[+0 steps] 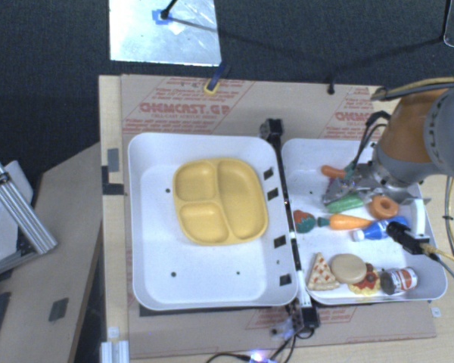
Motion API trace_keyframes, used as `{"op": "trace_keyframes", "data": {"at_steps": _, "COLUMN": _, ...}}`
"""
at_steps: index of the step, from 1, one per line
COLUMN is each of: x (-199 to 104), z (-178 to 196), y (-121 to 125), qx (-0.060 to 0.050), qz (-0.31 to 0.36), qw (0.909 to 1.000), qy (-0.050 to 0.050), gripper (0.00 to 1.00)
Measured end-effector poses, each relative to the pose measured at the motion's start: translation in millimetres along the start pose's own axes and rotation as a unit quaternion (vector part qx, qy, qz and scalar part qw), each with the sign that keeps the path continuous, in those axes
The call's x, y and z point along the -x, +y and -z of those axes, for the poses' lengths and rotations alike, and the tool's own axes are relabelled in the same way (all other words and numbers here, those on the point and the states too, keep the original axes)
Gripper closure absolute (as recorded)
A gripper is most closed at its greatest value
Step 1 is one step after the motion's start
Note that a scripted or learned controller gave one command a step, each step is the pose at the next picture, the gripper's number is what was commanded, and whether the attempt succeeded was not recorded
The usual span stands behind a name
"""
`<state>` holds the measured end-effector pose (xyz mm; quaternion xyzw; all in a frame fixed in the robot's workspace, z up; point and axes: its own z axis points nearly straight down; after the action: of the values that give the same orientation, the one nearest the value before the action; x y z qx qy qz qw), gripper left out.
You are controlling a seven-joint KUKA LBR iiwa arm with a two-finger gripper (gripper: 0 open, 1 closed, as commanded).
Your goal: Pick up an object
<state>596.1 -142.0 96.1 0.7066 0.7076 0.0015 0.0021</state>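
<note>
The right bin (303,157) holds several toy foods. My gripper (339,190) hangs low over the bin's middle, right above a green vegetable (349,202) and just below a red-orange piece (333,171). Its metal tip seems to touch or hover at the green vegetable's left end; I see nothing lifted. An orange donut (384,206) lies just right of the gripper. In front of it lies a carrot (346,221) with a green and red piece (304,221) at its left end, and a blue bottle (377,230) sits to the carrot's right.
At the right bin's front lie a pizza slice (322,272), a bun (349,267) and a small can (399,280). The left bin (147,203) holds a yellow divided plate (218,200). The grey and orange arm (412,138) covers the right bin's far right corner.
</note>
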Motion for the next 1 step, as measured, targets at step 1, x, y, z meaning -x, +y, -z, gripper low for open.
{"op": "trace_keyframes", "data": {"at_steps": 1, "x": 2.7, "z": 64.7, "y": 1.0, "qx": 0.001, "qz": 0.001, "qw": 1.0, "qy": 0.0, "gripper": 1.0}}
